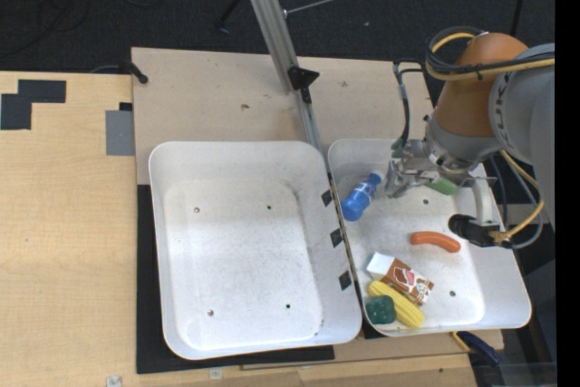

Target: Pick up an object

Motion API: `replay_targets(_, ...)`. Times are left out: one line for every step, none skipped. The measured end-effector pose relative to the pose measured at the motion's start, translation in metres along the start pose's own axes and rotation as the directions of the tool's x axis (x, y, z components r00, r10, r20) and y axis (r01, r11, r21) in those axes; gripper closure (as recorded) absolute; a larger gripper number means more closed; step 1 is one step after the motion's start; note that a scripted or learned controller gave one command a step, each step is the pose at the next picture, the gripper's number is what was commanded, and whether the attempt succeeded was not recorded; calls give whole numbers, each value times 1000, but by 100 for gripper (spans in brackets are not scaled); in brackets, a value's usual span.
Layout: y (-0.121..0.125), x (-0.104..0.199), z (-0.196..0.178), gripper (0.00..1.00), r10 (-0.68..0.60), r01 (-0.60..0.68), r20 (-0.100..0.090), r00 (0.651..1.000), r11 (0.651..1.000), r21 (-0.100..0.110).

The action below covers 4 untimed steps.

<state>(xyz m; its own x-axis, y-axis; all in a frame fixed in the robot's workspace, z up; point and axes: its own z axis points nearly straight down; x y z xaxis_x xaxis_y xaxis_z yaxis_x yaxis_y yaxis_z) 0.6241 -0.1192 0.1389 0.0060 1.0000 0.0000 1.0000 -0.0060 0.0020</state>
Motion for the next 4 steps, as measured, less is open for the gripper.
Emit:
replay_targets(8, -2, -61, 100, -7, 7, 1, 1000, 1000, -2)
replay_targets(7, -6, -104, 100, -8, 8, 1, 1000, 1000, -1)
replay_targets(8, -7, -134, 100, -9, 9, 0, 1000, 1000, 1)
replay_targets(7, 52, -120, 100, -11, 11, -2, 1000, 1000, 6)
